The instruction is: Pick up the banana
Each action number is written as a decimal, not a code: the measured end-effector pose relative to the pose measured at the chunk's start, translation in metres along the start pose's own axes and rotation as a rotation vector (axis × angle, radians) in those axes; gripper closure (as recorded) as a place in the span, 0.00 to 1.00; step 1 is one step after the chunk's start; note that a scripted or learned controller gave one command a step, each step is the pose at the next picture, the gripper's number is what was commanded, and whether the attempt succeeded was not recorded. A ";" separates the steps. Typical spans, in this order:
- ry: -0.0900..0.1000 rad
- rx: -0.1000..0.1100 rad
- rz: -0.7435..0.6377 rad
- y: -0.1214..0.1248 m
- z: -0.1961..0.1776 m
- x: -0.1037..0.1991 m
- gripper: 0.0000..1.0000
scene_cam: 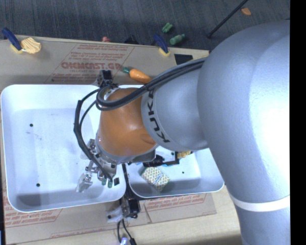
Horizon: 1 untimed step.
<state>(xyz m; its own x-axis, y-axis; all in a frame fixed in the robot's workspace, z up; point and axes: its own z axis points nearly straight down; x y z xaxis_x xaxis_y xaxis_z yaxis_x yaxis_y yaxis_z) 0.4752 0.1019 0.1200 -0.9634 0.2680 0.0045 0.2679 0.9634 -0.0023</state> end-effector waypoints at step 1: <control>0.000 0.000 -0.002 0.000 -0.010 -0.001 1.00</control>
